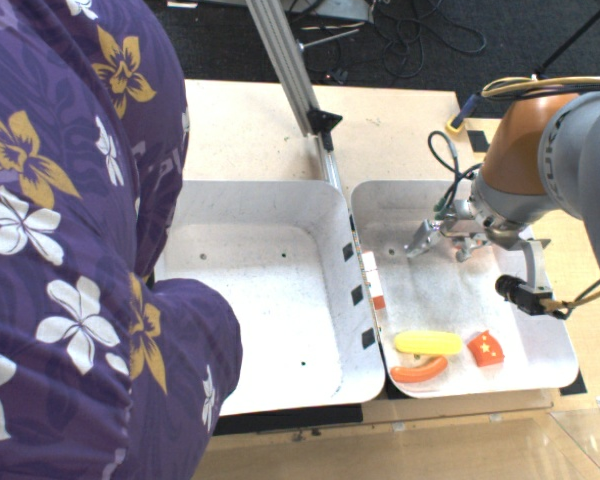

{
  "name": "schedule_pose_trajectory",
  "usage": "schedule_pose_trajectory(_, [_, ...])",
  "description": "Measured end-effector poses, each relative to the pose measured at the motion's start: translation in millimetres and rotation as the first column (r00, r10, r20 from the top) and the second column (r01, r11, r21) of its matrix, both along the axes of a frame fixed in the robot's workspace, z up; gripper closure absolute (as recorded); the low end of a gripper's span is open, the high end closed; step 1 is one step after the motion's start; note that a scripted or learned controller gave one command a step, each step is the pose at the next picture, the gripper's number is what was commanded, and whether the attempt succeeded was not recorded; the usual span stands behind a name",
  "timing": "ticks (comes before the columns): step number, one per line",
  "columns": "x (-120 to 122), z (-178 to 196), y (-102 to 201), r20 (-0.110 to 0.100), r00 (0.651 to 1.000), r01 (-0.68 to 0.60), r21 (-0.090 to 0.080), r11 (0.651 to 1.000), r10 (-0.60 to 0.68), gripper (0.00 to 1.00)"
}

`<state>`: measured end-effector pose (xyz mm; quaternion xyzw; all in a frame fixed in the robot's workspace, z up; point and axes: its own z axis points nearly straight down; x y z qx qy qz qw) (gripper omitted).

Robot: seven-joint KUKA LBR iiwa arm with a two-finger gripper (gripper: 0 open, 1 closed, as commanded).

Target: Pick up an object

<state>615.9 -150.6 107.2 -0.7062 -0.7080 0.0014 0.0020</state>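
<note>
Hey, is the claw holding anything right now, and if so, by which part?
Nothing is held. The claw hangs over bare floor in the right bin, with nothing between its fingers. The yellow piece, orange piece and red block lie apart near the front.

A purple flowered cloth (70, 218) covers the desk's left side, hides the left rim and near-left corner of the left bin (280, 268), and runs off the picture's top, left and bottom edges. The arm (555, 153) is cut off at the right edge. The pincer (445, 238) is small and partly under the wrist, so its fingers cannot be made out. The orange piece (420, 370) lies partly hidden under the yellow piece (428, 343) near the right bin's (550, 373) front rim.
</note>
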Motion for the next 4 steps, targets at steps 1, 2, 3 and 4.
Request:
schedule_pose_trajectory(1, [2, 14, -1, 0.006, 1.0, 0.003, -0.002, 1.0, -0.003, 1.0])
schedule_pose_trajectory(2, [-2, 76, 3, 0.011, 1.0, 0.0, -0.002, 1.0, 0.0, 1.0])
schedule_pose_trajectory(3, [0, 117, 3, 0.011, 1.0, 0.0, -0.003, 1.0, 0.0, 1.0])
schedule_pose_trajectory(4, [-17, 115, 53, 0.003, 1.0, -0.005, 0.001, 1.0, 0.005, 1.0])
